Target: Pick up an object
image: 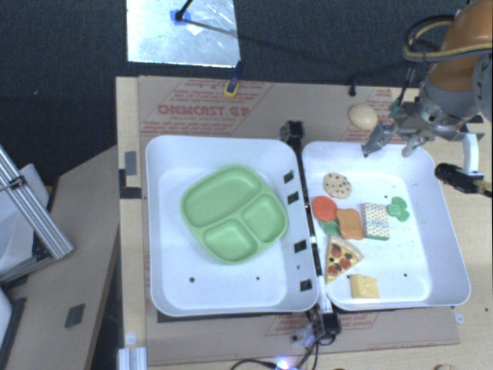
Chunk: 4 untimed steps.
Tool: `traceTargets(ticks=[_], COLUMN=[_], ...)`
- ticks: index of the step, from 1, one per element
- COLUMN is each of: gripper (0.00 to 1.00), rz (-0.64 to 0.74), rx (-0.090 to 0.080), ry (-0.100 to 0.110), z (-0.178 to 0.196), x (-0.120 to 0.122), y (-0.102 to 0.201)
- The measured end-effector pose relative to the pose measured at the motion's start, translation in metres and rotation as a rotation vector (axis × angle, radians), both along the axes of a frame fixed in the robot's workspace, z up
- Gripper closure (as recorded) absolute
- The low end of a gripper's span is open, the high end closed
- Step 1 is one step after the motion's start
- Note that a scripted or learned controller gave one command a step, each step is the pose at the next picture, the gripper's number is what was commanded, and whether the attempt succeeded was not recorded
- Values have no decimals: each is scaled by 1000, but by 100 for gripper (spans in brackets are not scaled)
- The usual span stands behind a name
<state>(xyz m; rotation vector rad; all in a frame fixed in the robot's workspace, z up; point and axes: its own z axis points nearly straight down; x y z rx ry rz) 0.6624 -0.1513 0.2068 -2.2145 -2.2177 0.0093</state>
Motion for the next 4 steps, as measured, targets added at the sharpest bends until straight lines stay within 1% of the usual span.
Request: traceTargets(ticks=[1, 2, 3, 4], gripper=[0, 0, 0, 0], rz=[2, 1, 3, 4], rx=[-2, -1, -1, -2], ry=[-11, -8, -7, -14], z=[7, -35, -97, -120], x=[3, 0, 3, 5], y=[0, 1, 0, 0])
